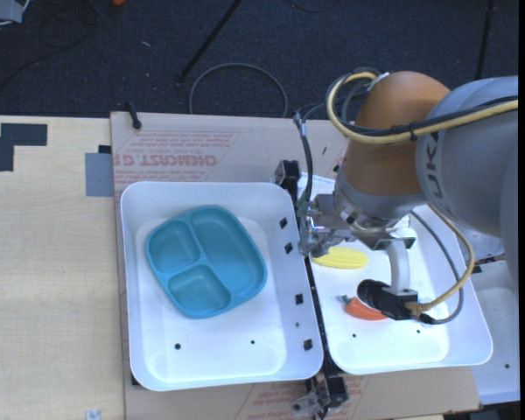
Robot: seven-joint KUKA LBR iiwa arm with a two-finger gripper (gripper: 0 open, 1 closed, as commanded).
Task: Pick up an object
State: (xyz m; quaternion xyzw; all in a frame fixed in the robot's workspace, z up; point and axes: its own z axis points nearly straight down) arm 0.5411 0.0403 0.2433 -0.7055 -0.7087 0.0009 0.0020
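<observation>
My gripper (pixel 316 234) hangs low over the left edge of the right bin (pixel 437 348), under the grey and orange wrist. A yellow, corn-like object (pixel 343 258) lies in that bin just right of and below the gripper, and I cannot tell whether they touch. An orange carrot-like object (pixel 360 309) with a small green tip lies nearer the front of the same bin. The arm hides the back of the right bin.
The left bin (pixel 201 357) holds a blue divided plate (pixel 206 259) tilted toward its back left. The wall between the two bins (pixel 302 300) runs just below the gripper. Cardboard lies under both bins.
</observation>
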